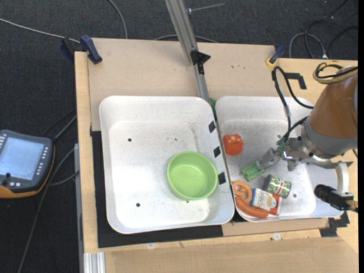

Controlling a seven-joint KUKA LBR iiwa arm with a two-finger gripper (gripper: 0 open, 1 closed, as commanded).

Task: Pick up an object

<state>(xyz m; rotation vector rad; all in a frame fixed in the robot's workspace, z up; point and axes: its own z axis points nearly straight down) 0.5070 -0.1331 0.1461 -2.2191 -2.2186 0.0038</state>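
Observation:
My gripper (272, 159) reaches in from the right and hangs low over the middle of the right bin (256, 110). Its tip meets the right end of a long green object (251, 170) lying on the bin floor. Whether that object is held cannot be made out. A small orange-red object (232, 144) stands to the left, near the divider. In front of the gripper lie a green can (278, 186), a white and red packet (264, 199) and an orange curved piece (243, 193).
A light green bowl (192, 176) sits in the left bin (122, 118), near its right wall. A metal pole (185, 27) slants down to the bins' back edge. Cables (284, 95) hang by the right bin's back corner. A teach pendant (23, 162) lies far left.

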